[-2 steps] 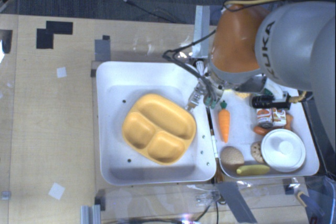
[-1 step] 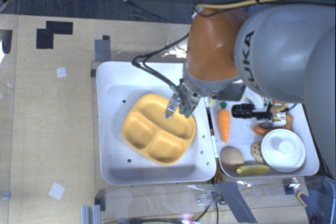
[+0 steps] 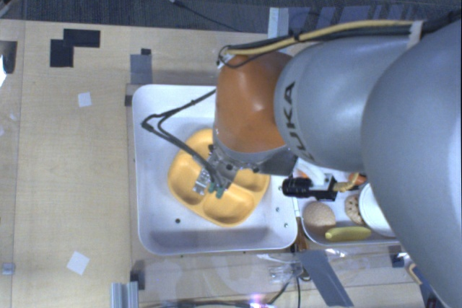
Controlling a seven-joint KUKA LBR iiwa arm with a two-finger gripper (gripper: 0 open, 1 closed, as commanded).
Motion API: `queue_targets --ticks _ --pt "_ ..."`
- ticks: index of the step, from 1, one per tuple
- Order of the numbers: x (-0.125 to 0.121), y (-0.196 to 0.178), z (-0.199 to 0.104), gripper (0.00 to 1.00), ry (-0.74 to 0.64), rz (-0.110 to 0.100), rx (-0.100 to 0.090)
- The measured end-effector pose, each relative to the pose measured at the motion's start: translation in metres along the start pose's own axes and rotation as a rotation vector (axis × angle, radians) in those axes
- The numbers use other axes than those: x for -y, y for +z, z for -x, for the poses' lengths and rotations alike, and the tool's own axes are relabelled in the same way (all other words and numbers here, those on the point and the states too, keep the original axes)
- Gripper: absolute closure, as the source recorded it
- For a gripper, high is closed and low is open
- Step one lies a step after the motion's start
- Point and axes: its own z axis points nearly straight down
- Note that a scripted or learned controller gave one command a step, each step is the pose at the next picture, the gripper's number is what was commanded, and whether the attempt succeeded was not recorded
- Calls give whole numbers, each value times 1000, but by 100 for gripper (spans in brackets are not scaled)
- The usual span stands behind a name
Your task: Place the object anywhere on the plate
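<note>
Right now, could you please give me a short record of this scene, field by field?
left bin: shallow white bin, holding the plate
plate: yellow plastic plate with rounded lobes, lying flat in the left bin
gripper: over the plate's middle, low above it
held object: cannot tell
arm: orange band above the wrist, reaching in from the right
right bin: shallow white bin, partly covered by the arm
right bin contents: beige rounded item; yellow banana-shaped item beside it
</note>
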Motion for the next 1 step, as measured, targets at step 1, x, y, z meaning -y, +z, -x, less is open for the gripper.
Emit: queue_targets --ticks 1 --pt "2 -72 -11 100 -390 6 9"
